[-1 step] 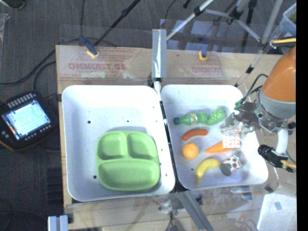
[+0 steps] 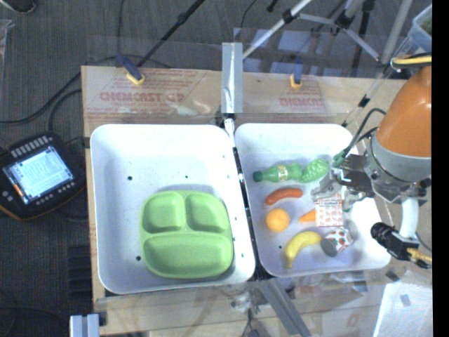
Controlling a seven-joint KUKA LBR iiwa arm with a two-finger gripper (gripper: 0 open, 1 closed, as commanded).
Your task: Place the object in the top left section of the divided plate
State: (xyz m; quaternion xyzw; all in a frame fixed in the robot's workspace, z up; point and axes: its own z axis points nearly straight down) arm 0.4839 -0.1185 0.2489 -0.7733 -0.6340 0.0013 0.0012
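Right now the gripper [image 2: 330,188] hangs low over the right bin [image 2: 295,135] – whether its fingers are apart or together I cannot tell – just above a small carton [image 2: 328,213], beside a green bottle [image 2: 284,172]; the green divided plate [image 2: 186,234] sits in the left bin [image 2: 119,153]

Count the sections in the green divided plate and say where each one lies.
3. The green divided plate in the left bin has a top left section, a top right section, and one wide section across the near side.
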